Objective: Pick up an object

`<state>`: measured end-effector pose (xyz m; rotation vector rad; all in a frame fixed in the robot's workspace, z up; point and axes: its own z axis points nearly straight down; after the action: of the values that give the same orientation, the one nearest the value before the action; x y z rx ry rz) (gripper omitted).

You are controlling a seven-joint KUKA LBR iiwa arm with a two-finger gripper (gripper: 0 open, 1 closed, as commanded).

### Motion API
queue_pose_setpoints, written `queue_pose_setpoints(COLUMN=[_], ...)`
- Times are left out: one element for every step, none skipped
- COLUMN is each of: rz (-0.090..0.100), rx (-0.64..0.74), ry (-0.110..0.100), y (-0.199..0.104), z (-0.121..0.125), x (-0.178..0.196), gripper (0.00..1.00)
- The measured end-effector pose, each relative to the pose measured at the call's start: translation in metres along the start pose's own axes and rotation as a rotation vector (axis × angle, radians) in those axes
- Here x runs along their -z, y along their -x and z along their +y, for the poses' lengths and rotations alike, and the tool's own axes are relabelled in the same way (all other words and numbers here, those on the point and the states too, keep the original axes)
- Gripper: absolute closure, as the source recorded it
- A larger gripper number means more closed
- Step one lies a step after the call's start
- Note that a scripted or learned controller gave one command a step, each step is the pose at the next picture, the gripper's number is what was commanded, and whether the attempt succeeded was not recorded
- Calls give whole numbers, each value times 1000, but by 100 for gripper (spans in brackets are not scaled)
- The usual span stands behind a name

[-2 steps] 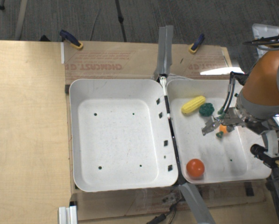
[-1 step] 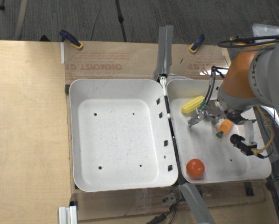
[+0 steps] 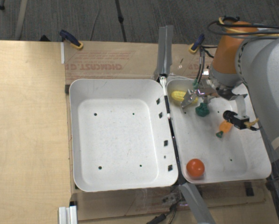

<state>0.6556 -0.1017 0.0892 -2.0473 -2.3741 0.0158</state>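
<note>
Worktop (image 3: 27,125): pale wood surface, bare on the left side of the camera view, with a sheet of brown cardboard under the two bins
Orange-red ball (image 3: 195,168): round, lying in the right bin close to its near rim, toward the near left corner, well apart from the other things
Right bin (image 3: 242,169): shallow, white, holding all four small things; its left rim touches the left bin along a dark seam
Left bin (image 3: 116,134): shallow, white, with a few small dark dots on its floor
Orange piece (image 3: 225,127): small, carrot-like, with a green end pointing toward the near side, lying in the middle of the right bin, just beside a black fitting on the arm
Green object (image 3: 203,109): small and dark green, on the bin floor just beside the tool, on its near right side
Tool (image 3: 190,99): metal-coloured, low in the far left part of the right bin, between the yellow object and the green one; whether the tool is open or closed cannot be told, and nothing can be seen held in it
Yellow object (image 3: 178,96): small, corn-like, lying at the far left corner of the right bin, touching or almost touching the tool's left side
Arm (image 3: 263,78): grey, with an orange band above the wrist, reaching in from the right over the right bin
Clamps (image 3: 71,39): blue and yellow, one at each far corner of the cardboard
</note>
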Motion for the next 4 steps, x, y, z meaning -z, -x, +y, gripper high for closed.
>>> queue_pose_setpoints(rz=[3,1,3,1], rx=[-74,-80,-125,-102], ry=[8,10,8,10], y=[-21,15,-13,-6], z=[-172,-84,-179,-68], x=[-1,1,-1,1], gripper=[0,0,0,0])
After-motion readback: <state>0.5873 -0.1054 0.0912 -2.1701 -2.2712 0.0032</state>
